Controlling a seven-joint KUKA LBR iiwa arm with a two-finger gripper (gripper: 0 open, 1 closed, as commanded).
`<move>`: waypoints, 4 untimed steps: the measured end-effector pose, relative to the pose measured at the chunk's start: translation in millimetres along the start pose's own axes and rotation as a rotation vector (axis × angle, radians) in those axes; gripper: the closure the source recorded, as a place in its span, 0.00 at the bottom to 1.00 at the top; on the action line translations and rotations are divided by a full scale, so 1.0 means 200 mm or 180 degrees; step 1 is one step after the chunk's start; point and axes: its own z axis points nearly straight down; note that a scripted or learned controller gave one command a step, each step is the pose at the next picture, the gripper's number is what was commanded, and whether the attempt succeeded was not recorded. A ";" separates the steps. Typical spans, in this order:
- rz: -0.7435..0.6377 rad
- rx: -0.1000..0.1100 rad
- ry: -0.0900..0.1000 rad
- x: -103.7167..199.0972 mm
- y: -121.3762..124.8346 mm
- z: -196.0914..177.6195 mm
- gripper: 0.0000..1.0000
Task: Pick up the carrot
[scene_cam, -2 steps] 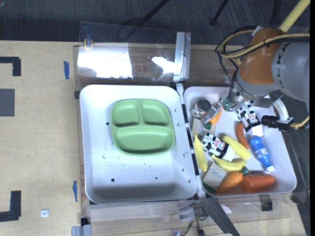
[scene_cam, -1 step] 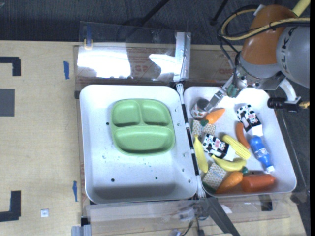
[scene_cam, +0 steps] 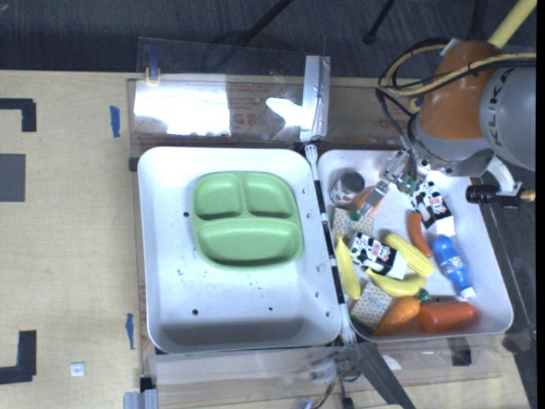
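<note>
The carrot (scene_cam: 398, 313) is an orange tapered piece lying at the near edge of the right bin (scene_cam: 494, 271), beside a red-orange sausage (scene_cam: 444, 314). My gripper (scene_cam: 390, 182) hangs over the far left part of that bin, well away from the carrot and close to a small metal can (scene_cam: 347, 183). A thin orange-tipped item (scene_cam: 367, 199) lies just below the gripper. The grey arm with its orange band (scene_cam: 456, 92) comes in from the upper right.
The right bin also holds a banana (scene_cam: 400, 281), corn (scene_cam: 409, 254), cow-patterned boxes (scene_cam: 375, 254), a blue bottle (scene_cam: 450, 265) and an orange hot dog (scene_cam: 415, 231). A green divided plate (scene_cam: 247, 218) lies in the left bin (scene_cam: 162, 271). Cables loop behind the arm.
</note>
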 end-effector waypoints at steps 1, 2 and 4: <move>-0.0048 0.0038 0.0044 -0.20 -0.28 -0.12 0.00; -0.0564 0.0035 0.0061 0.02 0.04 -0.18 0.00; -0.1236 0.0022 0.0050 -0.04 0.04 -0.14 0.00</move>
